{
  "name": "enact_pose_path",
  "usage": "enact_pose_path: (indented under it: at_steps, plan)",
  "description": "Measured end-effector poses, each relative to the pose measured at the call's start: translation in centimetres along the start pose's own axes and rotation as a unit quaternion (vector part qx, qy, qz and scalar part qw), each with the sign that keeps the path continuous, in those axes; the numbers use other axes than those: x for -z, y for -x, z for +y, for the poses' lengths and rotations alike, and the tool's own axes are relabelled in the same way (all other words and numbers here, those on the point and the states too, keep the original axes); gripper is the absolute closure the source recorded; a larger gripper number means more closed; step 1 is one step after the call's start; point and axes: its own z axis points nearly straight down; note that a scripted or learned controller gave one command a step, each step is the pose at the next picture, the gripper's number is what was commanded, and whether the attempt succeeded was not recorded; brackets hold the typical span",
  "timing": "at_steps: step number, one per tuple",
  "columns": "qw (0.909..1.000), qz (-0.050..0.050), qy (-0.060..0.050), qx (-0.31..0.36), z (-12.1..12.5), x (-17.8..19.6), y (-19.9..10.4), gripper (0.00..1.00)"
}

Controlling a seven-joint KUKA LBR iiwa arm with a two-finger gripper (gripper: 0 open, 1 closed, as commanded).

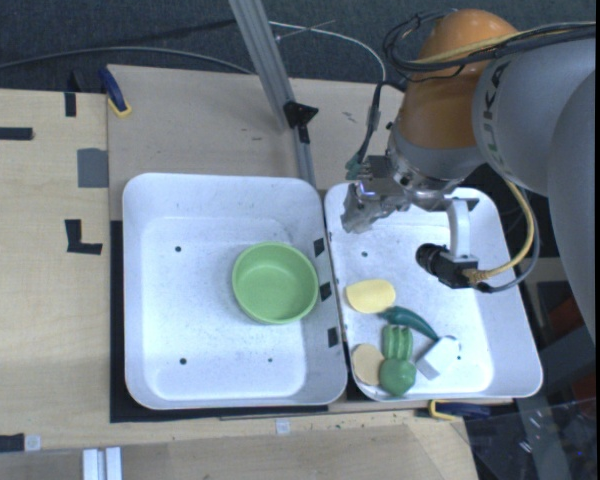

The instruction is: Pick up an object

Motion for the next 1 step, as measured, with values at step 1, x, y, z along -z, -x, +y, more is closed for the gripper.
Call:
enact_pose_path:
  at_steps: [1]
  plan:
    - [1.0, -0.001, -0.002, -0.001, 0.32, -1.71, -4.93, 1.0]
